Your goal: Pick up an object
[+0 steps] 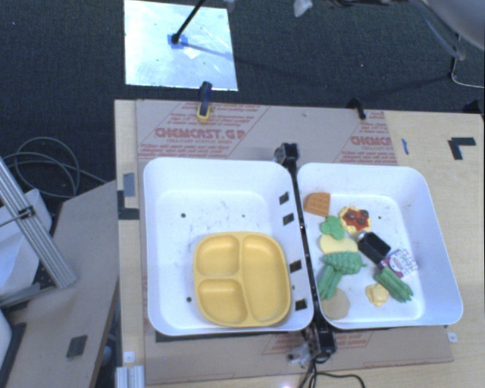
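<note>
Whether the fingers are spread or pressed together cannot be told: what seems to be the gripper [301,7] is a small pale blur at the top edge, well above both bins and holding nothing that can be seen. The grey arm [453,29] crosses the top right corner, high and away from the bench. The objects to pick lie clustered in the right bin [433,227]: an orange piece [317,203], a red-and-yellow piece [354,218], a black block [373,247], a pink-and-white packet [399,262] and several green pieces [341,262]. The left bin [170,197] holds a yellow three-compartment plate [242,277]. The brown sheet [250,129] beneath the bins bears red print reading "CHEMCAST GP", repeated in part at the right.
</note>
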Available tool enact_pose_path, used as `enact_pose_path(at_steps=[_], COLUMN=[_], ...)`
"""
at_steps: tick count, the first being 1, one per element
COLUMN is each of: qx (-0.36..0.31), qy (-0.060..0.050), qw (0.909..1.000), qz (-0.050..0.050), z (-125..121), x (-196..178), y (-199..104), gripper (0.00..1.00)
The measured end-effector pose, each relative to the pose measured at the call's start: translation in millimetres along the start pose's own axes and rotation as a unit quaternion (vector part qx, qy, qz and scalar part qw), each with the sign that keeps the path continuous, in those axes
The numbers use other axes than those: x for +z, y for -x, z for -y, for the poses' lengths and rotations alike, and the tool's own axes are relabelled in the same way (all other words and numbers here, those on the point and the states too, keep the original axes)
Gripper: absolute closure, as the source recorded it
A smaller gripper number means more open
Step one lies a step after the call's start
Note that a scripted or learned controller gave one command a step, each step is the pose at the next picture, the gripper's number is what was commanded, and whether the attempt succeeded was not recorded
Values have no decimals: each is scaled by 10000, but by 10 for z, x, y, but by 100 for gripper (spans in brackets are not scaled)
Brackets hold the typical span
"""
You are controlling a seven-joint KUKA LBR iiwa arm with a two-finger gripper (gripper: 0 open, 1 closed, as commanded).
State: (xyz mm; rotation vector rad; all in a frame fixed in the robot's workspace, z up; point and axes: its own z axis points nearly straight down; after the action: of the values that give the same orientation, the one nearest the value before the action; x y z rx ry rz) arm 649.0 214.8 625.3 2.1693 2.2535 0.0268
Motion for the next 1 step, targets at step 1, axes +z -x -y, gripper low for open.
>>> enact_pose_path(at_steps=[1], qx=[172], qy=[-163], qw=[9997], qz=[32], z=[-148], x=[1271], y=[-187], gripper=[0])
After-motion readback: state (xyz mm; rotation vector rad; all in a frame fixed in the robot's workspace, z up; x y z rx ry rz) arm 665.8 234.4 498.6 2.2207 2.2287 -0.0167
